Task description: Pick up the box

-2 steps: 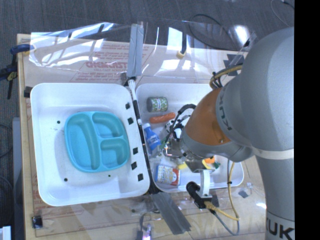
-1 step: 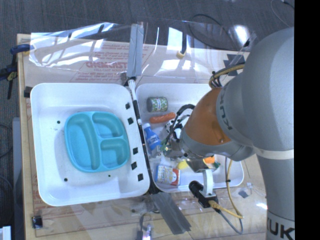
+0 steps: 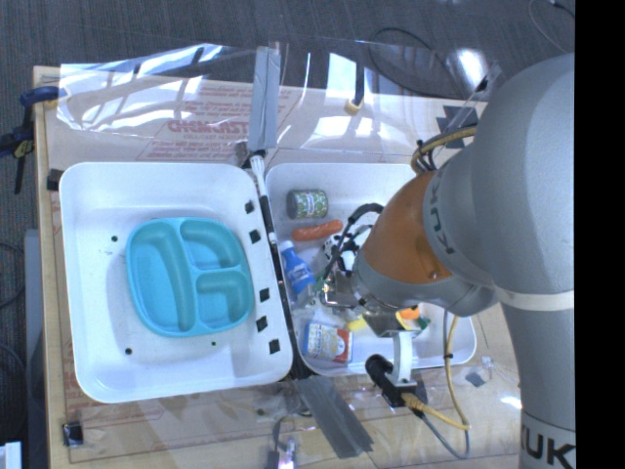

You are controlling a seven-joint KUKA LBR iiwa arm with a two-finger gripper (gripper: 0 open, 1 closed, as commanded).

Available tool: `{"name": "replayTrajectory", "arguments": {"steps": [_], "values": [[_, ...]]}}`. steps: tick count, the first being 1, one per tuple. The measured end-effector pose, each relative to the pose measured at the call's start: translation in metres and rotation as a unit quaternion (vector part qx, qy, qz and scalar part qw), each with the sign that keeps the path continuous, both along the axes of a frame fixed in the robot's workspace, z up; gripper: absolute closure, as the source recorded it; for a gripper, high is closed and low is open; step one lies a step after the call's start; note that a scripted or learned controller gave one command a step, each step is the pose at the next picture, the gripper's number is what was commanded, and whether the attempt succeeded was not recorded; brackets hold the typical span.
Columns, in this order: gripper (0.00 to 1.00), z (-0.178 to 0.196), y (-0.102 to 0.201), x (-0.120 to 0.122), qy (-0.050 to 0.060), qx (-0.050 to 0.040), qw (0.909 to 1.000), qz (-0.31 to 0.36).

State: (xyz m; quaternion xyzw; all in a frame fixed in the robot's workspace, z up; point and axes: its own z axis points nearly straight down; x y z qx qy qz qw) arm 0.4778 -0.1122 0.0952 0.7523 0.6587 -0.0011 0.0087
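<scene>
A grey KUKA arm (image 3: 508,193) with an orange wrist band reaches from the right over the right bin (image 3: 459,345), its gripper (image 3: 337,286) low among the clutter near the bin's middle; whether it is open or closed, or has hold of anything, cannot be told from this slanted overhead view. The box (image 3: 328,341), a small carton with a pale printed face, lies flat on the bin floor near the front wall, just below and beside the gripper, and appears untouched, so the pick looks not yet made: closing on the box and lifting it clear are judged to remain. Sharing the right bin are a green-labelled can (image 3: 308,203) toward the back, an orange-red sausage-shaped item (image 3: 317,231) just in front of it, and a blue bottle (image 3: 296,271) lying along the divider. The left bin (image 3: 88,203) holds a turquoise compartment tray (image 3: 190,277), resting flat near its centre.
</scene>
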Motion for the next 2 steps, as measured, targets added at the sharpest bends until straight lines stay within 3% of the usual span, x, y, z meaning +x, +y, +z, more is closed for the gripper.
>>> {"name": "replayTrajectory", "arguments": {"steps": [2], "values": [[0.0, 0.0003, 0.0007, 0.0002, -0.001, -0.0015, 1.0, 0.008]]}}
